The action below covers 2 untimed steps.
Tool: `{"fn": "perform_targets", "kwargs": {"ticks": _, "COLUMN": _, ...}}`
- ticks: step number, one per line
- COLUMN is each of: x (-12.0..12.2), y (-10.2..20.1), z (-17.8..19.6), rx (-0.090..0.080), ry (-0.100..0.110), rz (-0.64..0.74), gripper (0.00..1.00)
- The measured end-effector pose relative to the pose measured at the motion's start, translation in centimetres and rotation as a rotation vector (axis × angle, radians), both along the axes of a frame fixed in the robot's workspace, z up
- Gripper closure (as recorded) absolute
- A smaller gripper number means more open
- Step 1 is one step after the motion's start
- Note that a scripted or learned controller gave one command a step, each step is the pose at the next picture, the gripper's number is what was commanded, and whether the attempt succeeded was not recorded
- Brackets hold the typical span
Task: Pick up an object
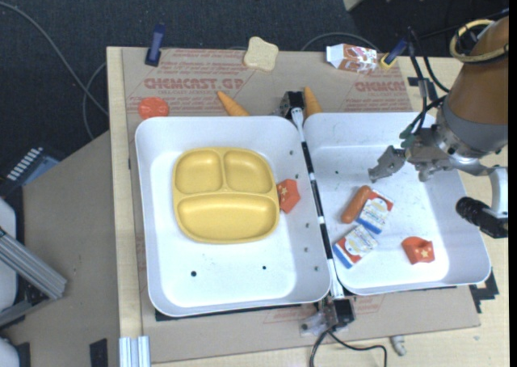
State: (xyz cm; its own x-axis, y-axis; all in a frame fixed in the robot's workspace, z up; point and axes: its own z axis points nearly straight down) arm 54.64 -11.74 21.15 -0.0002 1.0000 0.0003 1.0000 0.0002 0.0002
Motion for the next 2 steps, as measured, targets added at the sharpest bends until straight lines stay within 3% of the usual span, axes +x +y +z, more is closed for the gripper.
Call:
{"fn": "perform_targets", "kwargs": {"ticks": 1, "x": 2.62, "y": 1.76, "z": -12.1, "rx": -0.004, "ry": -0.015, "rz": 0.001, "gripper": 0.0}}
{"fn": "perform_targets", "kwargs": {"ticks": 2, "x": 2.29, "y": 1.84, "z": -11.53, "rx": -0.002, "ry": -0.004, "rz": -0.001, "gripper": 1.0}}
